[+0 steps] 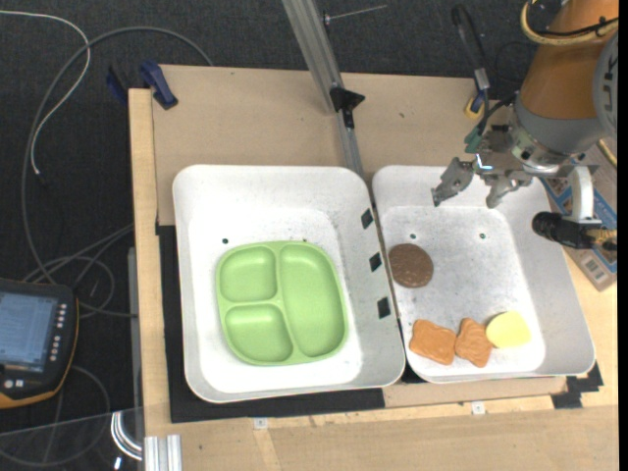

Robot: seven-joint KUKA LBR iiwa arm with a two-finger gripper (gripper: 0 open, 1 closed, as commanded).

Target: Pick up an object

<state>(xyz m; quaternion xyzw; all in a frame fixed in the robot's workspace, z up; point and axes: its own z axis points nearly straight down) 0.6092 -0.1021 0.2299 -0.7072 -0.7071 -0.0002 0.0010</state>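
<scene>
Camera view from my remote seat: gripper (475,190) hangs over the far edge of the right bin (549,292), fingers spread wide with nothing between them — I see it well apart from every object. Pickable items sit toward the near half of that bin: a brown round disc (410,265) by the left wall, then two orange cracker-like pieces (433,341) (473,342) and a yellow piece (508,330) in a row along the near edge, the yellow one touching its orange neighbour. Left bin (196,263) holds a green three-compartment tray (283,302) — lying flat.
</scene>
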